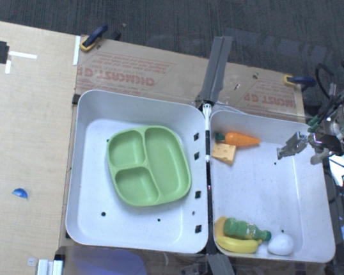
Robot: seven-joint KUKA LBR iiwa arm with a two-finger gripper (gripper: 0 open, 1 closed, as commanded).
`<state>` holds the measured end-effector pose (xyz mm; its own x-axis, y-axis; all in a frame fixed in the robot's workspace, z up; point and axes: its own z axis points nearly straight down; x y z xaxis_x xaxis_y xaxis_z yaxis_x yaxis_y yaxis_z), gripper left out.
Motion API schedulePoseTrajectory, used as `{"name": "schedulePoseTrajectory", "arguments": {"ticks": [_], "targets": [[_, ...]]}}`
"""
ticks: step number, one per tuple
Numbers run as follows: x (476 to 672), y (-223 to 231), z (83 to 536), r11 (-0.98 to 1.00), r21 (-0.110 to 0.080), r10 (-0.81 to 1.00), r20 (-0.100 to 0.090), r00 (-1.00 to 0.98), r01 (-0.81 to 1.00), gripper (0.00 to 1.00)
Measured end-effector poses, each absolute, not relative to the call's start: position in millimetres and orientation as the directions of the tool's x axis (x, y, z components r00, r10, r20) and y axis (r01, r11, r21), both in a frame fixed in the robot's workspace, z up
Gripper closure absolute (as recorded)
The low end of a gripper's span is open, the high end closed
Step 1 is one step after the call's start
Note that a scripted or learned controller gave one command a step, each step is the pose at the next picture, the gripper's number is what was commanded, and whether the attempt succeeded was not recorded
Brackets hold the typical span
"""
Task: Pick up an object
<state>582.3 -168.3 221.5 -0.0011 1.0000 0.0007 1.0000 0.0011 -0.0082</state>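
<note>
- Nearest, along front wall of right bin: green bottle lying on its side atop yellow banana, touching; white egg-like object just beside bottle's cap end.
- Left bin: green divided plate, three compartments, nothing in any of them.
- Far-left corner of right bin: orange carrot lying flat, yellow cheese wedge just in front, touching or nearly so.
- Gripper over far-right part of right bin, near rim; fingers spread apart, nothing between them.
- Well apart from front cluster; carrot and cheese closer but not under the fingers.
- Step judged: approach, no pick begun; no target clearly committed to.
- Next move calls for: travel over a chosen item, descent with fingers straddling it, then closing. Carrot looks easiest, lying clear on its far side; bottle on banana likely to roll or slip.
- Beyond bins: cardboard sheet with red print, seen reversed and upside down, apparently "CHEMSAT"; smaller lines too small to read.
- Blue-yellow clamp at cardboard's far-left corner.
- Bottle label: too small to read.
</note>
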Motion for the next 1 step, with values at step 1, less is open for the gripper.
{"name": "schedulePoseTrajectory", "arguments": {"ticks": [1], "targets": [[619.0,-223.2,242.7,-0.085,-0.006,0.996,-0.002,0.085,0.996,0.00]]}}
